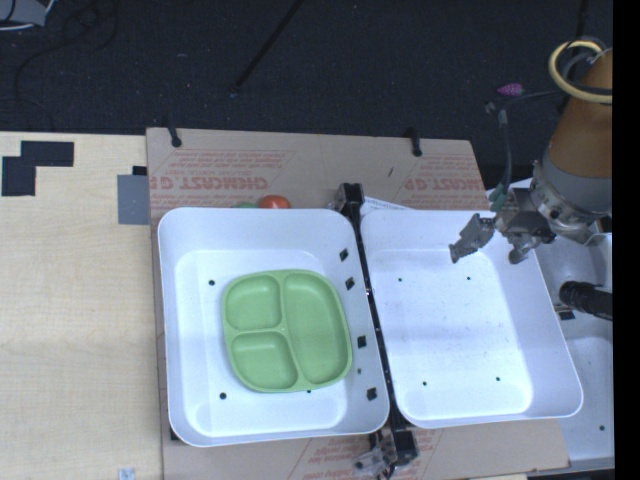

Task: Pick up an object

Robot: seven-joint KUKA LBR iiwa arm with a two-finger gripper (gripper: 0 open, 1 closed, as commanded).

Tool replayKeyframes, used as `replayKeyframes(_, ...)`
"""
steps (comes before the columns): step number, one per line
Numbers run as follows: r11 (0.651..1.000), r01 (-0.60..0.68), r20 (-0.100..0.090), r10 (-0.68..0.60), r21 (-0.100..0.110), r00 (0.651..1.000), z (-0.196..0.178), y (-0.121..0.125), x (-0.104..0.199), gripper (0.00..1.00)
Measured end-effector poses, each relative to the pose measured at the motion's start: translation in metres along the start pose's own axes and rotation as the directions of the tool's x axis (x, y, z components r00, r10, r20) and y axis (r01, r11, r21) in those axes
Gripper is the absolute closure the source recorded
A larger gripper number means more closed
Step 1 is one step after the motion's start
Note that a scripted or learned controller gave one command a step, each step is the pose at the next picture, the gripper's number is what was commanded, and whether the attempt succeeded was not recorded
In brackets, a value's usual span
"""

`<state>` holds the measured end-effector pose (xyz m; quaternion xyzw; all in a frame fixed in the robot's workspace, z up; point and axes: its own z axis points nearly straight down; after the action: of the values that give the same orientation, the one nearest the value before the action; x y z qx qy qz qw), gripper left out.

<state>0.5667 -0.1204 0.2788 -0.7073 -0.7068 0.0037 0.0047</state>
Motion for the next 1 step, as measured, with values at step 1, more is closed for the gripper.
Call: replayKeyframes(1,1.0,0.001,0.002,-0.001,-0.011,1.0,-0.0055,0.0016,-0.0001,0.0)
